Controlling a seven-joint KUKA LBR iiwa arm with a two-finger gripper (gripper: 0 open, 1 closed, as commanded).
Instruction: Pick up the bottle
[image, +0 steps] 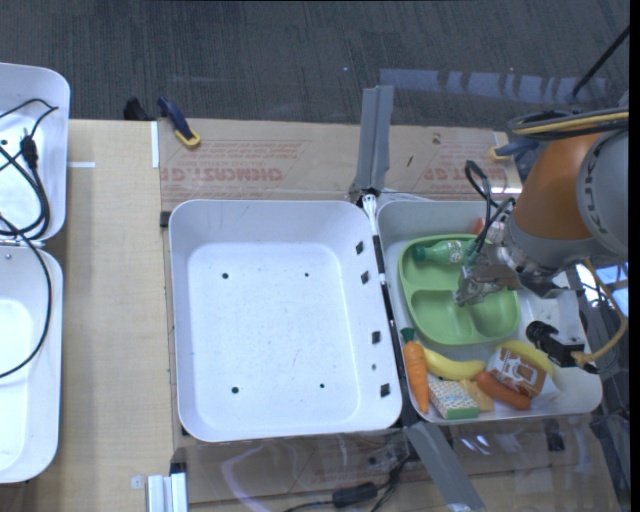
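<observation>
A green bottle (441, 252) lies on its side in the far compartment of a green divided tray (430, 300) inside the right bin (580, 400). My gripper (473, 287) hangs over the middle of the tray, just right of and nearer the camera than the bottle. Nothing shows in its grasp. The grey arm with its orange band (560, 190) comes in from the right and hides the tray's right side.
At the front of the right bin lie a carrot (415, 376), a banana (451, 365), a small box (455, 401), a second banana (527, 354) and a red packet (512, 378). The left bin (200, 330) lies beside it. Black cables (555, 345) trail from the wrist.
</observation>
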